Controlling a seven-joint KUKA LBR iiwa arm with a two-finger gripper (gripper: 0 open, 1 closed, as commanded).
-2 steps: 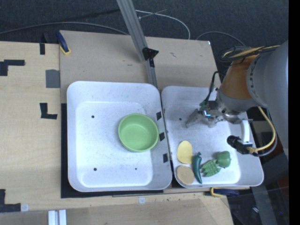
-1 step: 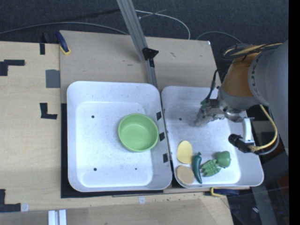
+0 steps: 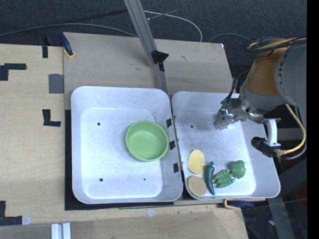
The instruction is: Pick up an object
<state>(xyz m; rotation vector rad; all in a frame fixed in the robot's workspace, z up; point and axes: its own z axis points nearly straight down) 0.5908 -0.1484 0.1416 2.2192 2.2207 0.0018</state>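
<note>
My gripper (image 3: 223, 120) hangs over the upper right part of the right bin (image 3: 199, 108), pointing down and left, with nothing seen between its fingers. In the near corner of that bin lie a yellow oval piece (image 3: 196, 160), a tan round piece (image 3: 197, 184), a dark green pepper (image 3: 209, 177), a knobbly green toy (image 3: 224, 178) and a rounder green object (image 3: 238, 169). They sit well below the gripper in the view. A green bowl (image 3: 146, 140) stands in the left bin (image 3: 89, 133).
A grey pole (image 3: 144, 31) slants across the bench behind the bins and ends at the divide between them. Black clips (image 3: 171, 144) sit along the shared rim. Cables (image 3: 279, 148) hang off the arm at the right.
</note>
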